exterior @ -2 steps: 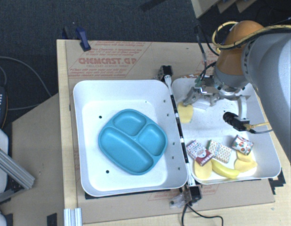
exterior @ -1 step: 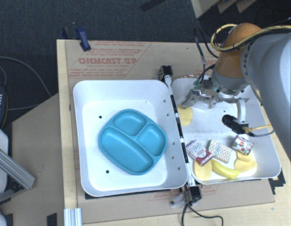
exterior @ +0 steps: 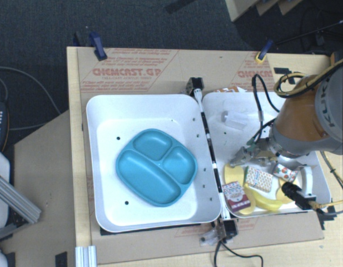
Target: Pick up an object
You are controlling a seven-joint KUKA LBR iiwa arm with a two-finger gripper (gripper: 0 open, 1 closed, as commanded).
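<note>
The right bin (exterior: 215, 102) holds a heap of small things at its near end: a white patterned box (exterior: 258, 179), a red and white packet (exterior: 233, 192), a yellow flat piece (exterior: 232, 174) and a yellow curved thing (exterior: 267, 202). A clear plastic piece (exterior: 232, 118) lies alone at the bin's far end. My gripper (exterior: 243, 157) hangs low over the near half of the bin, just above and to the left of the patterned box, pointing left toward the divider. I see nothing held in it.
The left bin (exterior: 99, 121) holds a blue divided plate (exterior: 155, 167) in its middle. A black divider rail (exterior: 207, 143) runs between the bins. The arm's orange band (exterior: 296, 121) and cables cover the right bin's right side. Cardboard lies under both bins.
</note>
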